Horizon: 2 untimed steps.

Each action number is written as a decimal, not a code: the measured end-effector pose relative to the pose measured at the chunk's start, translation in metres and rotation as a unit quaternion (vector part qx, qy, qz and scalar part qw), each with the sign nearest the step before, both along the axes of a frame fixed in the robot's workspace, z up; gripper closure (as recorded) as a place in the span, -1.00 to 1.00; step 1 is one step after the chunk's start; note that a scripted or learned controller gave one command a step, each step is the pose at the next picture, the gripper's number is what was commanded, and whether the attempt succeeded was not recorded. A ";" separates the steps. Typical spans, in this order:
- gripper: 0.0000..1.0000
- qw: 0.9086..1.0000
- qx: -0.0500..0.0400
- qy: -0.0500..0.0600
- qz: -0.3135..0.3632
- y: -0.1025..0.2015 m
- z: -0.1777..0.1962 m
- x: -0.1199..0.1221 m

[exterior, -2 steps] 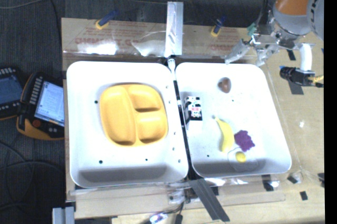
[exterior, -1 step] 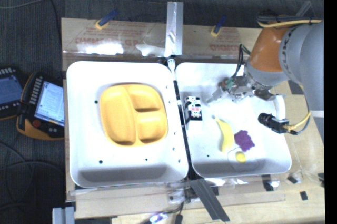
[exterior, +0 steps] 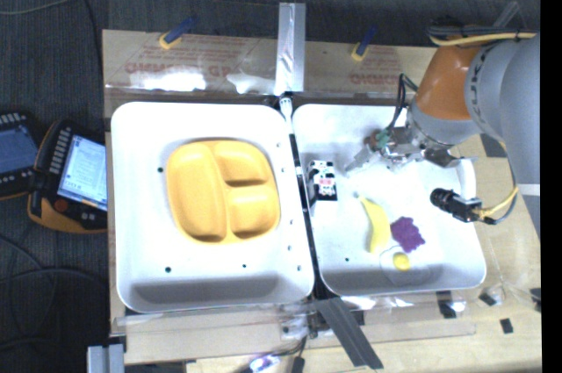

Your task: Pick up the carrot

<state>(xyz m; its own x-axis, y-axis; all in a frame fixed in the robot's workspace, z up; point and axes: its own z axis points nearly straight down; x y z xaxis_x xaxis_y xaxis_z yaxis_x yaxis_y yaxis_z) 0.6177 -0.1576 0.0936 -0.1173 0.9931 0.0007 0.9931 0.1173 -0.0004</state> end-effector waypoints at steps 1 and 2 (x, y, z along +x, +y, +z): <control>-1.00 0.995 -0.004 -0.007 0.097 -0.001 -0.003 -0.018; -1.00 0.992 -0.003 -0.007 0.125 0.001 -0.003 -0.076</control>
